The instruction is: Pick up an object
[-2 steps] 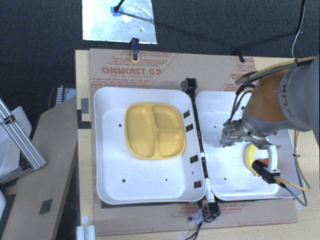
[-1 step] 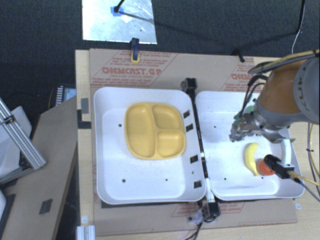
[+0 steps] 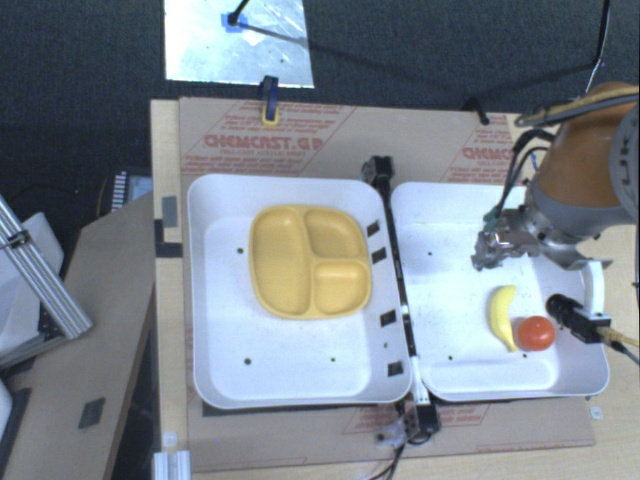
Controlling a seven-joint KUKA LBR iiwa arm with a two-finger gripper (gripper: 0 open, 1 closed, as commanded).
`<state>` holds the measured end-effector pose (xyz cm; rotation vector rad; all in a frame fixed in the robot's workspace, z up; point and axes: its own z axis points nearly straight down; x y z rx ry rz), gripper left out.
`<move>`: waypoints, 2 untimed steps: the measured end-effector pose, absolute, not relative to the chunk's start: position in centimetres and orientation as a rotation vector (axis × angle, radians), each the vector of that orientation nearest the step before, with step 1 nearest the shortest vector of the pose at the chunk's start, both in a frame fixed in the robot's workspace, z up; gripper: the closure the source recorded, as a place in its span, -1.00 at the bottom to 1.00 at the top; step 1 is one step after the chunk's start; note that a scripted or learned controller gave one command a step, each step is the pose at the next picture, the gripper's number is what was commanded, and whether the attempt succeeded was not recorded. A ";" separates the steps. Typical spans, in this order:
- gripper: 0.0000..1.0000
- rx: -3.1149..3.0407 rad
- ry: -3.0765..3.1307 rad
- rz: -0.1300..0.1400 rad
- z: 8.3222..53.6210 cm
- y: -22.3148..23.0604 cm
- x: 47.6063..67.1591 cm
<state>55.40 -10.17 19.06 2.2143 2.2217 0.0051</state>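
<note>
The banana lies in the right bin, toward the near right part of its floor, with its length running from far to near and its curve bowed toward the bin's left. A small red tomato sits against the banana's near end on the right, and the two touch. Both rest on the bin's white floor, and nothing holds either of them.

My gripper hangs over the same bin, beyond the banana and slightly to its left, near it but apart from it. From this slanted view I cannot tell whether my gripper is open or closed, and I see nothing gripped in it. My arm comes in from the right, with its orange band above the grey wrist, over the right bin's far right corner.

The left bin lies just beside the right one, and a line of black clips runs along the seam where the rims meet. In it sits a yellow divided plate, roughly central and a little toward the far side. It has one long compartment on its left and two smaller ones on its right.

Both bins rest on a brown sheet printed with red lettering. A yellow clamp grips that sheet's far edge. Beyond it a silvery sheet lies on the dark floor.
</note>
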 end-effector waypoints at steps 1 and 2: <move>1.00 2.213 2.223 0.005 23.5 -10.0 56.1; 1.00 2.215 2.224 0.003 25.3 -10.0 56.2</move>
